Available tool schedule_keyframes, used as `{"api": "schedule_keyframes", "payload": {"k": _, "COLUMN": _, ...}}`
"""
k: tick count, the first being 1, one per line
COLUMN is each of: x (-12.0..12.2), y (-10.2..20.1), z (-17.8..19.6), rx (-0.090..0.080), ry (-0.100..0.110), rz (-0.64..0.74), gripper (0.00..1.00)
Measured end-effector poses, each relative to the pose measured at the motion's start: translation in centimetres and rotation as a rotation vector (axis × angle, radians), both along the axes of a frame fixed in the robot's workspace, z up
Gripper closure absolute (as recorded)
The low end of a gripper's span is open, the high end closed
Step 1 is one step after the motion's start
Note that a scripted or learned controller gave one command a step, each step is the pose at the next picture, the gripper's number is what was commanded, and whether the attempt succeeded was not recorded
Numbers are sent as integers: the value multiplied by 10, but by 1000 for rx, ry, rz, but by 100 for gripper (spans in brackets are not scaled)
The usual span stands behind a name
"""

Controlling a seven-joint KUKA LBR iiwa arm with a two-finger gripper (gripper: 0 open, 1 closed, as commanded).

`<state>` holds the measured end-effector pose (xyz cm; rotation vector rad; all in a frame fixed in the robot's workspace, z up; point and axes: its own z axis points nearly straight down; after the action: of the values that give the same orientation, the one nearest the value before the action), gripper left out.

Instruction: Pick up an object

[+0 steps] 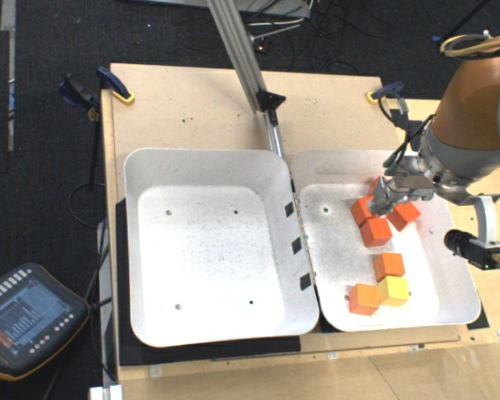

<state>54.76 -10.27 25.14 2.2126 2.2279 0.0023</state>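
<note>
From the camera view, a pale wooden bench (233, 111) sat on dark carpet, with blue-and-yellow clamps (110, 84) at its far corners and a grey metal pole (237, 44) slanting down from the top toward the seam between the two white bins. A teach pendant (25, 319) lay on the floor off the bench's near left corner, and cables trailed across the carpet beyond the far edge.

The left bin (150, 173) was speckled with small dark marks. The right bin (450, 298) carried all the blocks. Three orange blocks (375, 227) clustered close together toward its far right part, their faces bright and matte. Nearer the front edge sat another orange block (390, 265), a yellow block (395, 290) just beside it, and one more orange cube (363, 299) touching the yellow one on its left.

The arm (475, 115) reached in over the right bin's far right corner, and the gripper (385, 197) sat down among the far cluster of orange blocks. Whether it was clenched or released, I could not tell, since the wrist hid it.
</note>
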Motion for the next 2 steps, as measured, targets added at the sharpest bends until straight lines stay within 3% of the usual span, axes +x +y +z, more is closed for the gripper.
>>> {"api": "schedule_keyframes", "payload": {"k": 2, "x": 28, "y": 112, "z": -11, "rx": 1, "ry": 0, "rz": 2, "gripper": 100}}
